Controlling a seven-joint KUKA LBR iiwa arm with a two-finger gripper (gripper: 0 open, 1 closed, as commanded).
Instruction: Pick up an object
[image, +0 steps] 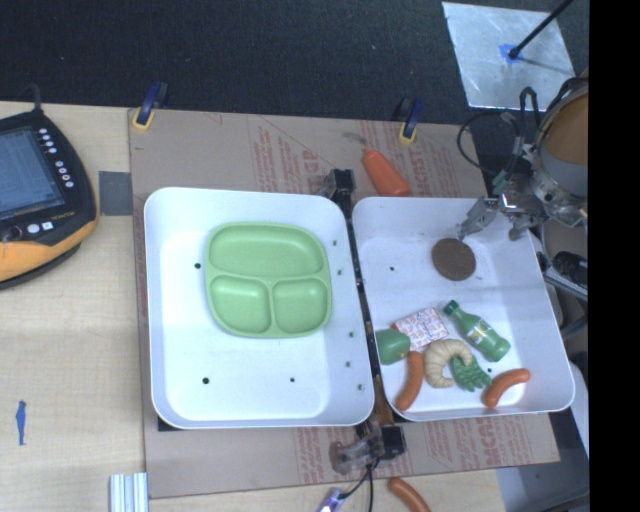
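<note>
L bin (180, 390): green divided plate (268, 278). R bin (400, 225): brown disc (454, 260), green bottle (478, 332), red-white packet (422, 325), pretzel (446, 360), 2 sausages (410, 381) (505, 387), green veg pcs. End effector (500, 215) over R bin's far edge, nr disc. Pendant (35, 195) on tabletop (70, 380), far L.

A flat round brown disc (454, 260) lies alone near the right bin's far side; nearer, clustered together: a green plastic bottle (478, 332) lying tilted, a tan bagel-like ring (446, 361), two orange sausages (411, 381) (505, 388).
</note>
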